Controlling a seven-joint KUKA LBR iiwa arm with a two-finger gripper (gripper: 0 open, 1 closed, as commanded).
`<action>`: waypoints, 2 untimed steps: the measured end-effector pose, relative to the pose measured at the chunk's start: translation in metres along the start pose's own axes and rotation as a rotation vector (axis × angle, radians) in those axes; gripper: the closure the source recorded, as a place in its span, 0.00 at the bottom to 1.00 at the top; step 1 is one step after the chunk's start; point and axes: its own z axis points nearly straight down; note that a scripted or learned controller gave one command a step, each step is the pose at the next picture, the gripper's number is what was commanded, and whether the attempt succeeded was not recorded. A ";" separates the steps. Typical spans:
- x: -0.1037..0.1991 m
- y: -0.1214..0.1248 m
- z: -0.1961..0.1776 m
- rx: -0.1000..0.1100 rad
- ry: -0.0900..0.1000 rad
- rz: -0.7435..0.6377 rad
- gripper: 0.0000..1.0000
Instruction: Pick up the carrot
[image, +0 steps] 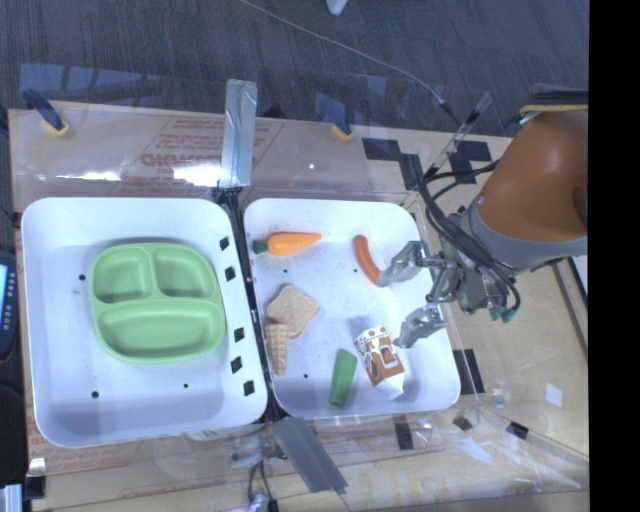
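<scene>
Your hand hangs released and grasping nothing over the right bin's right side, one finger near the orange sausage, the other just above the small carton. Your carrot lies well apart, at that bin's far left corner.

A green divided plate lies in the left bin.

Grey arm, orange band, black cables, metal jaws.
</scene>
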 end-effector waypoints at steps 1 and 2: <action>0.022 -0.028 0.135 -0.005 0.006 -0.381 0.00; -0.028 0.020 0.169 0.001 -0.008 -0.117 0.00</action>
